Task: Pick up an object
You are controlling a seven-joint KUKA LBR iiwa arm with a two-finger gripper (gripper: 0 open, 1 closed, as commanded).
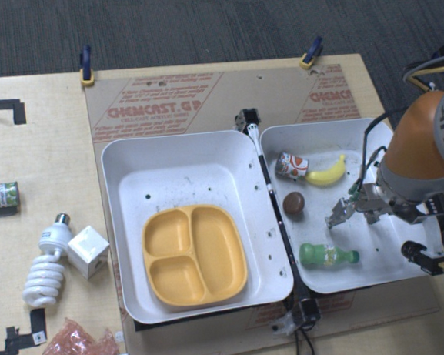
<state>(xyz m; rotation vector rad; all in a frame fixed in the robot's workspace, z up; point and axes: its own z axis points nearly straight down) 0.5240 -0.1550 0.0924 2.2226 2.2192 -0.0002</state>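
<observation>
On the desk (pixel 50 149) at the far left, a small green can (pixel 0 195), a spiral light bulb (pixel 46 267) and a white cube (pixel 89 251) are seen lying outside the bins. The left bin (pixel 123 189) is occupied by a yellow divided plate (pixel 194 254). In the right bin (pixel 385 271), a brown ball (pixel 293 203) and a crumpled red-and-white can (pixel 291 165) are found near the dividing wall, with a banana (pixel 327 173) just beside the can and a green bottle (pixel 328 255) lying on its side near the front. The hand (pixel 340 215) is seen low over the bin floor between ball and bottle, fingers apart, nothing between them. The bottle is judged light, stiff and smooth, liable to roll; its body should be taken across the width. The ball stands nearby and could be nudged.
</observation>
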